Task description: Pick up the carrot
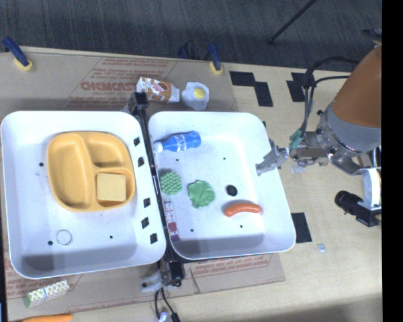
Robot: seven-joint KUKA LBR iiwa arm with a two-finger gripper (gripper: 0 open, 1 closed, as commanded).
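Observation:
The carrot (242, 208), a short orange piece, lies flat in the right bin (275, 206) near its front right corner. My gripper (272, 159) hovers over that bin's right rim, up and to the right of the carrot and apart from it. Nothing is visibly held. The grey wrist with its orange band (363, 92) reaches in from the right.
The right bin also holds a blue bottle (178, 141), a green round piece (170, 182), a green leafy piece (201, 193) and a small black item (231, 191). A yellow divided tray (74, 154) with a tan block (111, 186) sits in the left bin. Small items (196, 94) lie behind the bins.

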